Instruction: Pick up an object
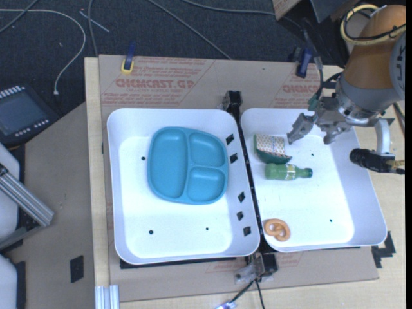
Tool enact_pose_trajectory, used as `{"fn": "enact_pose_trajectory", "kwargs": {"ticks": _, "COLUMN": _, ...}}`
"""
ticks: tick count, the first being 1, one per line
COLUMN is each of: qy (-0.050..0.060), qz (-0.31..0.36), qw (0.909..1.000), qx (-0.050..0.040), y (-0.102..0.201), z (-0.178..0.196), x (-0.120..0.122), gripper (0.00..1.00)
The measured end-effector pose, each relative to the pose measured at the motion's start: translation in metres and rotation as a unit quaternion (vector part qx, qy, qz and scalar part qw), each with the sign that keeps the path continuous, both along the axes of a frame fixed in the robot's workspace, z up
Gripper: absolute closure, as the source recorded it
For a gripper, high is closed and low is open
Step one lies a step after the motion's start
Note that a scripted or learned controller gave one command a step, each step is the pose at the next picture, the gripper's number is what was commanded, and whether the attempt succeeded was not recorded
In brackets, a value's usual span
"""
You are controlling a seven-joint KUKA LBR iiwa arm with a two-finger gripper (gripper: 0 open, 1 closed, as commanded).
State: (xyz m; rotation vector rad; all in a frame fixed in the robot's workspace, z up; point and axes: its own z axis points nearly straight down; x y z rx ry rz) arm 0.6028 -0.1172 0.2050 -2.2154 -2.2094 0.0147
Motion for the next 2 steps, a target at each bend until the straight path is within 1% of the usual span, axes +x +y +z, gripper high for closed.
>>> {"fn": "enact_pose_trajectory", "kwargs": {"ticks": 1, "qy": -0.007, "qz": 0.001, "qw": 1.0, "qx": -0.0009, "y": 0.0, "z": 0.008, "x": 0.003, "gripper": 0.0}}
{"fn": "enact_pose_trajectory", "kwargs": {"ticks": 2, "qy": -0.004, "qz": 0.001, "qw": 1.0, "qx": -0.0004, "y": -0.01, "z": -0.043, "x": 0.003, "gripper": 0.0}}
